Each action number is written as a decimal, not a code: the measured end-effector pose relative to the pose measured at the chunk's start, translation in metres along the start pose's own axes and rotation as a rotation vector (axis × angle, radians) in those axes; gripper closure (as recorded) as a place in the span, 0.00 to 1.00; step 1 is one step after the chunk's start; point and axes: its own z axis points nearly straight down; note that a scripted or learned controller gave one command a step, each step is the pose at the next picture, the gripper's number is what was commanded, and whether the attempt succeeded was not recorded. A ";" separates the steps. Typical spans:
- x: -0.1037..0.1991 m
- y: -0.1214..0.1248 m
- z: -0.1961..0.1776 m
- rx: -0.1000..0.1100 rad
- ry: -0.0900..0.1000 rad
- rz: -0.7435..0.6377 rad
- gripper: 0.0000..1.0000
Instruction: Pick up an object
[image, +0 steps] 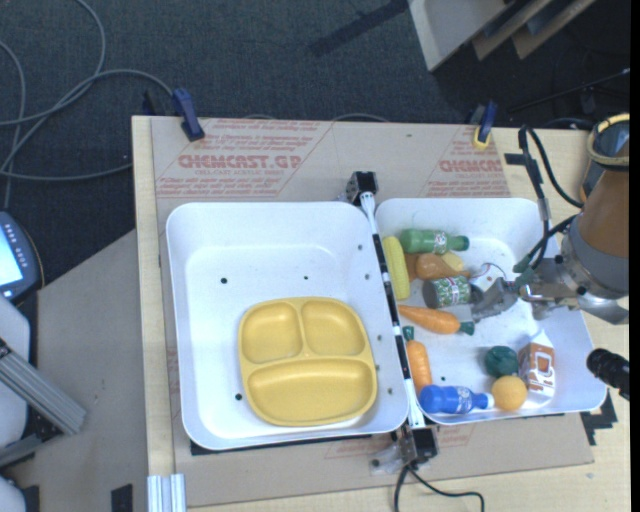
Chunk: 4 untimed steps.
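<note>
The right bin (500, 214) holds several small items. A green bottle (433, 241) lies at the back, with a yellow banana-like piece (396, 267) and an orange-brown item (436, 266) beside it. A small can (447, 292) lies mid-bin above a carrot (430, 320). A second carrot (417, 364), a blue bottle (446, 400), an orange ball (509, 392), a dark green piece (501, 359) and a small carton (539, 369) lie toward the front. My gripper (488, 299) hangs low in the bin just right of the can and carrot, with nothing seen in it.
The left bin (200, 250) holds a yellow divided plate (307, 361). A ridge (385, 285) separates the bins. The arm (600, 240) and its cables come in over the right bin's right rim. Clamps (186, 112) sit at the board's back edge.
</note>
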 end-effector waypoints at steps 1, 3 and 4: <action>-0.048 -0.004 0.153 0.005 0.000 0.005 0.00; -0.017 0.000 0.091 -0.005 -0.001 -0.004 1.00; -0.019 -0.002 0.094 -0.001 -0.001 0.000 0.00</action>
